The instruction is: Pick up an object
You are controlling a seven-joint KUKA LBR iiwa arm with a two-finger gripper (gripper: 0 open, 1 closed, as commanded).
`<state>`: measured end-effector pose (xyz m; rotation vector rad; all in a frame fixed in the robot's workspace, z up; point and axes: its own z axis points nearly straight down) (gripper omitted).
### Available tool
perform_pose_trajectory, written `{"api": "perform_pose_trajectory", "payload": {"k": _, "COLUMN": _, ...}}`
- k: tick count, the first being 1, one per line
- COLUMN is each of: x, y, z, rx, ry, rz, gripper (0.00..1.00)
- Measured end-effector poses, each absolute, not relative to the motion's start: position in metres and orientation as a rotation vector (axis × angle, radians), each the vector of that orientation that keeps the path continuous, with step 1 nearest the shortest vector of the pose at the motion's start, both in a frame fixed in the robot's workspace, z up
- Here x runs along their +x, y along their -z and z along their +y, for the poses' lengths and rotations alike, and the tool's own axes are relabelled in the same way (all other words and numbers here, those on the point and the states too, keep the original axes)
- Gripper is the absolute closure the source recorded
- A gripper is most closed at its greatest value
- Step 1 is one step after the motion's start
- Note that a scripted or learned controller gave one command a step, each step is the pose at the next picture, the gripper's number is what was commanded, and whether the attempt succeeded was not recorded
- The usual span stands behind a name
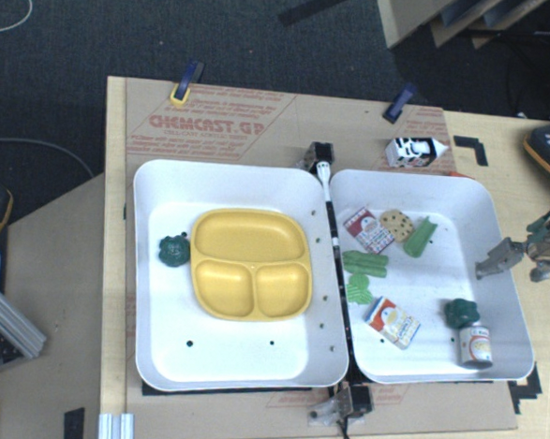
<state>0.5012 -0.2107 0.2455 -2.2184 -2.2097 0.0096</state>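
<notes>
Dark carpeted floor around a brown cardboard-topped counter (263,129) printed with red lettering; two shallow white bins side by side on it.

Left white bin (153,346): a yellow plastic three-compartment tray (251,263) sits near its middle, a small dark green lumpy toy (173,250) just beside the tray's left edge.

Right white bin (506,347): a red-and-white printed packet (369,230) touching a round tan speckled cookie (397,223), an oblong green block (419,237) tilted just right of the cookie. Toward the divider, two bright green ridged pieces (361,274), one above the other. Lower middle, a small red, white and orange carton (393,322) lying flat. Near the right wall, a dark green rounded toy (461,312) just above a small silver can with red label (476,347), lying tilted.

A black-and-white patterned small box (415,151) rests on the counter behind the right bin.

Gripper (519,261) over the right bin's right rim; jaws spread apart, nothing between them, well clear of the objects
</notes>
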Motion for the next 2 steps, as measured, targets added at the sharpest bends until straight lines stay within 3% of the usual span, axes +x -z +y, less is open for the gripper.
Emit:
{"api": "perform_pose_trajectory", "payload": {"k": 1, "x": 0.504, "y": -0.252, "z": -0.21, "rx": -2.222, "ry": 0.0, "rz": -2.222, "gripper": 0.0}}
{"api": "perform_pose_trajectory", "payload": {"k": 2, "x": 0.507, "y": -0.209, "z": -0.209, "rx": -2.218, "ry": -0.003, "rz": -2.217, "gripper": 0.0}}
